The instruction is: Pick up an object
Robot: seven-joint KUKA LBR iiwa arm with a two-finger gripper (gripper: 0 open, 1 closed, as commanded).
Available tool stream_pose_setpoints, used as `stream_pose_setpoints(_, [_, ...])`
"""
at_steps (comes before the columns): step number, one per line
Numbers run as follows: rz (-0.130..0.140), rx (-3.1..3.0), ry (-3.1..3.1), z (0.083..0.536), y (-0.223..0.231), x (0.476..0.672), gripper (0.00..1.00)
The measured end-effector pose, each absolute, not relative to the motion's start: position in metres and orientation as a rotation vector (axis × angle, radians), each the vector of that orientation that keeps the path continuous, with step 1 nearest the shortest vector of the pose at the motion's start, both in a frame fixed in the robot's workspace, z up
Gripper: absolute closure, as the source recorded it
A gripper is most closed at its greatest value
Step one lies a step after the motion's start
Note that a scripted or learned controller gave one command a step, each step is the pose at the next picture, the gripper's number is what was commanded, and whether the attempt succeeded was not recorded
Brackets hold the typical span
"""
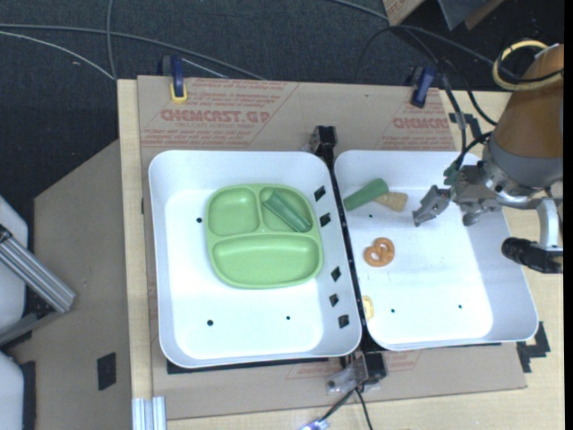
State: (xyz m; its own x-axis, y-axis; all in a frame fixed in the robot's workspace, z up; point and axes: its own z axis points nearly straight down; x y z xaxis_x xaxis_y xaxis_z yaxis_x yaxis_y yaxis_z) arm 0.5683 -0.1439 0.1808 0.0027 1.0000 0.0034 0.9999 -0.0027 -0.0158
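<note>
Both bins are white: the left bin point(179, 267) and the right bin point(466, 276). The plate point(264, 262) is light green, and a darker green piece point(288, 210) lies on it. The long block point(365, 193) is green. The pretzel point(380, 252) is orange. The small chunk point(391, 202) is tan. The bench board point(269, 106) is brown with red letters.

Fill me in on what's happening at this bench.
A grey-and-orange robot arm reaches in from the right, its gripper hanging over the right bin with nothing between its fingers. A green piece, a tan piece and an orange pretzel lie in that bin. The left bin holds a green divided plate.
</note>
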Motion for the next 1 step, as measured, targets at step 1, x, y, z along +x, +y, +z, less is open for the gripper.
stream_pose_setpoints(1, [0.000, -2.220, -2.221, 0.1887, -0.1435, 0.5717, 0.00])
